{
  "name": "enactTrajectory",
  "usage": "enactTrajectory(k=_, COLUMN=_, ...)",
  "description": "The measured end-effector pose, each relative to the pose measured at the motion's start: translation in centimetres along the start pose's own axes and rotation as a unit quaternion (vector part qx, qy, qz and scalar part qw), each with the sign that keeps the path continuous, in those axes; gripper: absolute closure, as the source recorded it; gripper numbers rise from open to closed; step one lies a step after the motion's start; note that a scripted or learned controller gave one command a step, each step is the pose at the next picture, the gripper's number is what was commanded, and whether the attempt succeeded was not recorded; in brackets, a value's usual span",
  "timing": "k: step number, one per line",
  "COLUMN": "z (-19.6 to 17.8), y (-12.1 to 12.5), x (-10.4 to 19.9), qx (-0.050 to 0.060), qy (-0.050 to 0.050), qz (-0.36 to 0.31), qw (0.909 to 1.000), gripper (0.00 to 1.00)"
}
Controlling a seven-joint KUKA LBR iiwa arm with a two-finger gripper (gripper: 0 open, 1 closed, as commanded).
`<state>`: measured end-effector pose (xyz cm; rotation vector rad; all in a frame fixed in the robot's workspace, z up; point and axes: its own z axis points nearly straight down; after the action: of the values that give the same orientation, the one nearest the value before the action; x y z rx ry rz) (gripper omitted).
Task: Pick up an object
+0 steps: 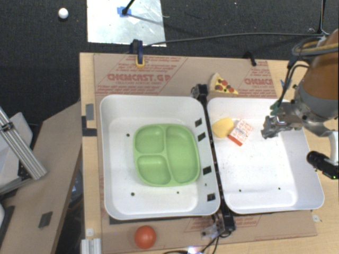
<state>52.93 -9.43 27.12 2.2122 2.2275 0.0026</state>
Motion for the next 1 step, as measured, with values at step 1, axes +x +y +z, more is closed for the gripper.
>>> enactTrajectory(k=1, z=0.14, y=0.16, x=5.72, qx=0.000, qy=0.001, qz=-0.001, qw=1.0000, gripper=1.00)
